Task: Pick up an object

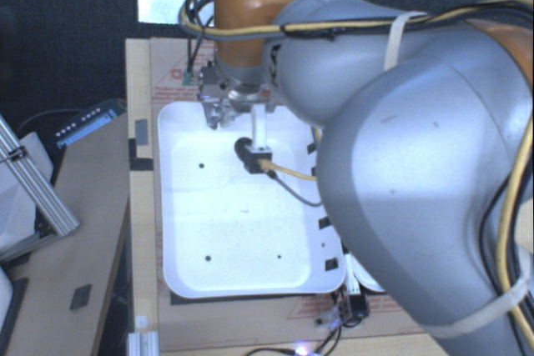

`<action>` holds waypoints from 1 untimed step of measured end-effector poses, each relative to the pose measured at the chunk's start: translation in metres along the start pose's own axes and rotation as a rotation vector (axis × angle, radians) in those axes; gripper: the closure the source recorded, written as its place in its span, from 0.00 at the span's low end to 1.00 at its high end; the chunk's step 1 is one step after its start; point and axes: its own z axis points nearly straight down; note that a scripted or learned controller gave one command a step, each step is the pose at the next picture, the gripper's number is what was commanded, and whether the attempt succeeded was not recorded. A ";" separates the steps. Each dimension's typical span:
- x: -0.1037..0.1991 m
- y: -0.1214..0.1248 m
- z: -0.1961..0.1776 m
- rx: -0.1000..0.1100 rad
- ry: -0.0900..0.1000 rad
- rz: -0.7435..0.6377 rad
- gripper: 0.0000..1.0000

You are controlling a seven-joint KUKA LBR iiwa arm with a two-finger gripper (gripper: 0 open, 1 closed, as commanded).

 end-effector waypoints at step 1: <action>0.015 -0.090 0.073 0.013 -0.005 0.005 1.00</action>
